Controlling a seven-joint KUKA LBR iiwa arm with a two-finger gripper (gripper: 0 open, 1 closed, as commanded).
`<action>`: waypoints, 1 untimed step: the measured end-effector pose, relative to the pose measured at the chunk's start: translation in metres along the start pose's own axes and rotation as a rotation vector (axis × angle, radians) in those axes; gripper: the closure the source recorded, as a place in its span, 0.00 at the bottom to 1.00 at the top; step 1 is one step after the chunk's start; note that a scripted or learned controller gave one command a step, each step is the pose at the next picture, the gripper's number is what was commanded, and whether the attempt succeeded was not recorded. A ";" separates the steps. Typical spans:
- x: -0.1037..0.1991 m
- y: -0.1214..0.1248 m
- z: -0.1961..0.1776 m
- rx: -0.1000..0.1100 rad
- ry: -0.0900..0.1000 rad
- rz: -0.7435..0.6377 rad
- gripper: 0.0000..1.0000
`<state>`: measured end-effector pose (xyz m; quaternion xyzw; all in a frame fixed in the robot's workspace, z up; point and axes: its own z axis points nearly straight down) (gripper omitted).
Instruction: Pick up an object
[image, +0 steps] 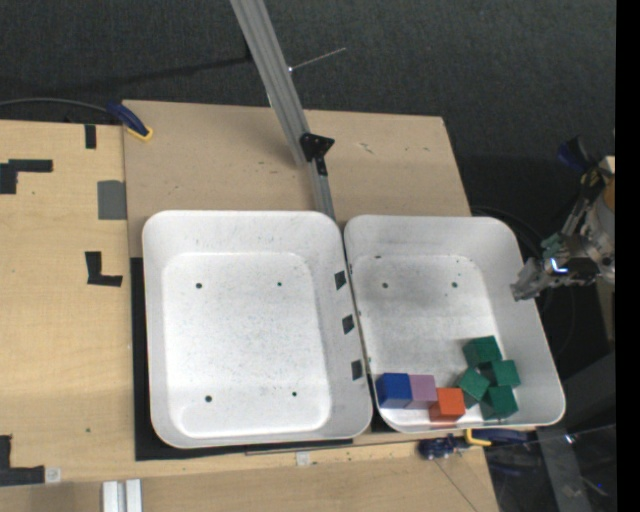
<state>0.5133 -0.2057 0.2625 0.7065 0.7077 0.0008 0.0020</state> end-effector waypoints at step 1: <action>0.059 0.007 -0.004 0.003 0.003 -0.006 1.00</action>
